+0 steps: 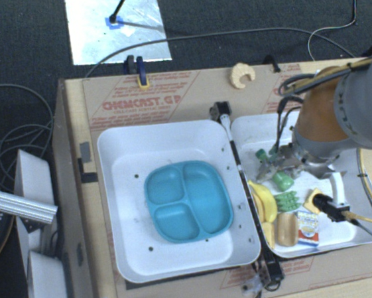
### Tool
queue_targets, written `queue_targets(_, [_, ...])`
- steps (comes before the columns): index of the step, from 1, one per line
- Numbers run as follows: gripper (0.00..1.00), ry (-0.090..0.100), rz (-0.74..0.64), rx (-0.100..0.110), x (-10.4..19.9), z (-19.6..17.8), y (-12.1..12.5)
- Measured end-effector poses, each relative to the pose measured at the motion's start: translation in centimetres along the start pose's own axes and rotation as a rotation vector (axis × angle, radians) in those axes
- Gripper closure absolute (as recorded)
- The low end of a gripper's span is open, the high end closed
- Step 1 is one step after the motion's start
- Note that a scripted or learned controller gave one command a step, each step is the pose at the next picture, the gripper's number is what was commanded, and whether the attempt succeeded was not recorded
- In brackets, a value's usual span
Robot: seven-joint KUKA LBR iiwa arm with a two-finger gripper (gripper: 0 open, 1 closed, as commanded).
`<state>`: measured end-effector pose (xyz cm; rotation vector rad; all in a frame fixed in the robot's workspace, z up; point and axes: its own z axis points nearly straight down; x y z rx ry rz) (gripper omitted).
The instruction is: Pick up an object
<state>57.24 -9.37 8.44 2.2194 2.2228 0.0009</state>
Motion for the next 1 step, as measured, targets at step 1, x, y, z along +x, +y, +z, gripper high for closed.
queue_targets(1, [1.00,0.000,-0.002,-0.002,-0.01,-1.06,0.08])
